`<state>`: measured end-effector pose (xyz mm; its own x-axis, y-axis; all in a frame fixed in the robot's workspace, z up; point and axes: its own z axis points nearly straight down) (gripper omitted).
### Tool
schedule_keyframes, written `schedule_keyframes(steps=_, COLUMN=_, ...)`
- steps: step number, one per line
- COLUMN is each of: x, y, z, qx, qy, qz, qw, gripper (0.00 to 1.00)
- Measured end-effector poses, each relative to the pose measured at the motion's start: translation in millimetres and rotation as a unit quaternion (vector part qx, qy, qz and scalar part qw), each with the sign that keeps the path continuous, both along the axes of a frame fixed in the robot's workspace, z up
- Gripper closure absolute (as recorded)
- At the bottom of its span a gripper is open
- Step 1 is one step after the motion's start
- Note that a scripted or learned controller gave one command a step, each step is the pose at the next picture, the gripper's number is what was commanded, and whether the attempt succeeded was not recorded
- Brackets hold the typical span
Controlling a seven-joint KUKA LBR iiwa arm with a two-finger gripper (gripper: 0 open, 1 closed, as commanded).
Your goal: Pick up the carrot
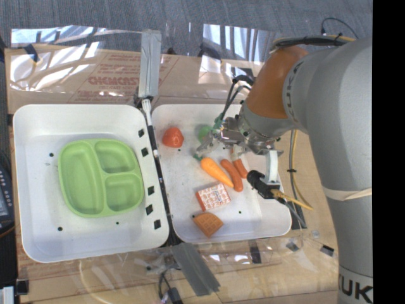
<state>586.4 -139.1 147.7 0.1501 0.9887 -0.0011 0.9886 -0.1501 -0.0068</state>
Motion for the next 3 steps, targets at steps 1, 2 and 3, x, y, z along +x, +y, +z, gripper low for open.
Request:
schedule_keyframes(steps=1, x=50, y=25, z=14, qx=0.0, qy=-0.002, qz=-0.051, qw=0.9987, gripper=0.0)
schedule_keyframes(steps=2, x=13, y=-23, z=-56, qx=-0.0002, qy=-0.001, qz=-0.099, qw=0.9951, gripper=0.0)
schedule_keyframes(steps=3, x=-33, y=-50, z=-56, qx=0.0009, qy=-0.002, qz=0.018, qw=0.9998, gripper=0.0)
